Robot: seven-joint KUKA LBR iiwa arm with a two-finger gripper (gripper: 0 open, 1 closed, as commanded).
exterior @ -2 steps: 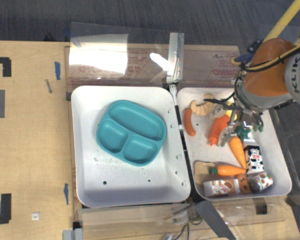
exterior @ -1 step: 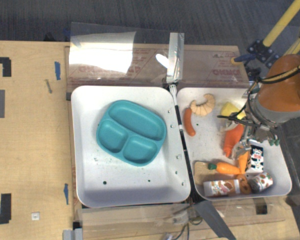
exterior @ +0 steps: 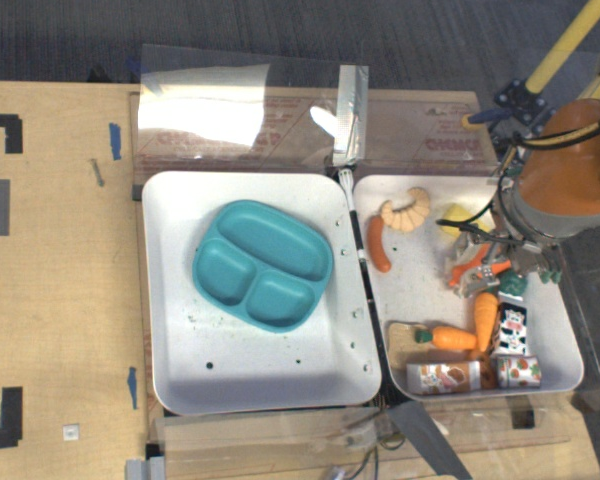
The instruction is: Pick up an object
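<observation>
My gripper (exterior: 488,268) hangs low in the right bin (exterior: 420,278), near its right side, under the grey wrist and orange band. A small orange-red item (exterior: 465,266) lies right at the gripper's left side; whether they touch is unclear. Just below stands a carrot (exterior: 486,318), pointing up the view. A second carrot (exterior: 450,338) lies flat beside it. A yellow piece (exterior: 460,213) sits above the gripper, partly hidden by the arm.
A croissant (exterior: 408,211) and a red sausage (exterior: 379,242) lie at the right bin's upper left. Two cans (exterior: 445,376) and a black-and-white carton (exterior: 512,330) crowd its front edge. The left bin (exterior: 170,358) holds a teal divided plate (exterior: 263,264).
</observation>
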